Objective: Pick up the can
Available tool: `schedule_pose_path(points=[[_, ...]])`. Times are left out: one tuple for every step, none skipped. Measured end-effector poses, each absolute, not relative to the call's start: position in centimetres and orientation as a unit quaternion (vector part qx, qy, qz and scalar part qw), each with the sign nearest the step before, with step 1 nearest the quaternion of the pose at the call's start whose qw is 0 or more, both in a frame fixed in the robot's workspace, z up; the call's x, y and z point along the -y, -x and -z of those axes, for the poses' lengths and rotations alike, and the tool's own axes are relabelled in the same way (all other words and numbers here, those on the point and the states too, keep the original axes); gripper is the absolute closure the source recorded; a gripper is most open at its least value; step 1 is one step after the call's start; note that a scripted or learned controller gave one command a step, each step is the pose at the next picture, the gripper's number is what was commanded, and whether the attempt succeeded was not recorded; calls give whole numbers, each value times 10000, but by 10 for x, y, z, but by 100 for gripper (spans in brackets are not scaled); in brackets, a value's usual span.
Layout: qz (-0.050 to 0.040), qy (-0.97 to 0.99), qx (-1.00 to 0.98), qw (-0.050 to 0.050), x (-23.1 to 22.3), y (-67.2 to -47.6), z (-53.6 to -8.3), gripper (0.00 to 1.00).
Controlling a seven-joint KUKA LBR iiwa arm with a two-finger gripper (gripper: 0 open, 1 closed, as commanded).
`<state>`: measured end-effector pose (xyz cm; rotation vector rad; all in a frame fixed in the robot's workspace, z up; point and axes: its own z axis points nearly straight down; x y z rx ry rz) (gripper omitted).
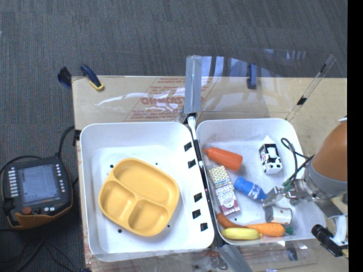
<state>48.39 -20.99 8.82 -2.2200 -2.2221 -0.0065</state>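
Note:
The can (278, 213), a small silver cylinder, lies on its side in the front right part of the right bin (248, 126), just above the carrot (266, 229). My gripper (283, 195) hangs directly over the can's far side, low in the bin and close to the can. The arm (332, 163) reaches in from the right, its orange band at the frame's edge. Nothing shows the can lifted off the bin floor.
Around the can lie a blue bottle (249, 188), a banana (242, 233), a pink-and-white box (222, 189), an orange bottle (223, 157) and a black-and-white carton (270, 158). The left bin (91, 152) holds a yellow divided plate (139, 196). A pendant (35, 190) sits left of the bench.

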Motion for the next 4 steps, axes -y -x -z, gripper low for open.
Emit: schedule_pose_path(points=[[41,7244,6893,-7,210,-480,-89,0],[25,7451,6669,-17,205,-479,-89,0],[23,7628,6466,-14,204,-479,-88,0],[33,7773,6291,7,205,-479,-88,0]])
